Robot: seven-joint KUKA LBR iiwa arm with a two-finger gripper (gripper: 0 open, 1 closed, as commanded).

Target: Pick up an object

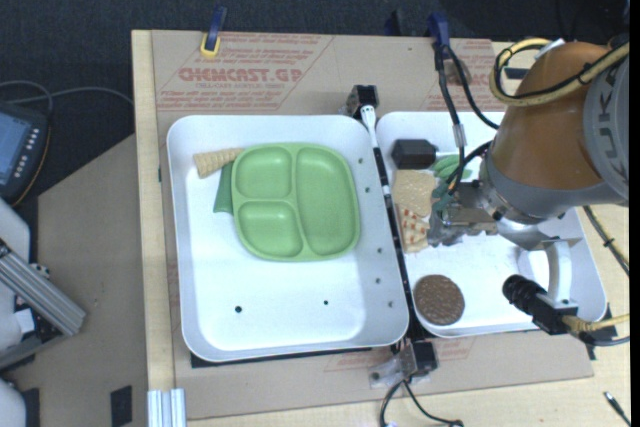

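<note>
The tan patterned piece [409,198] is the likeliest target. It lies at 9 o'clock in the right bin [485,273], against the wall it shares with the left bin. The gripper [448,223] sits just beside it on its 3 o'clock side, low over the bin floor. You cannot tell from this angle whether the gripper is released or clenched, and nothing shows as held in it. By my reading you are in the approach or grasp step, with no lift yet made. The next move calls for the tool to centre over the piece rather than beside it, then close and rise straight up. Watch the shared wall, which leaves little room on that side.

Going through the right bin from the near end, a brown round disc [438,299] lies flat at 7 o'clock, well clear of the gripper. Past the tan piece, a black block [413,153] sits at 11 o'clock. A small green item [447,165] lies just beside it toward 12 o'clock, partly hidden by the arm.

In the left bin [280,307], the near half of the floor is bare. A green divided plate [298,200] fills the middle toward 12 o'clock. A green cloth [223,192] peeks out at the plate's 9 o'clock edge. A tan cone [216,161] lies at 10 o'clock, farthest back.
</note>
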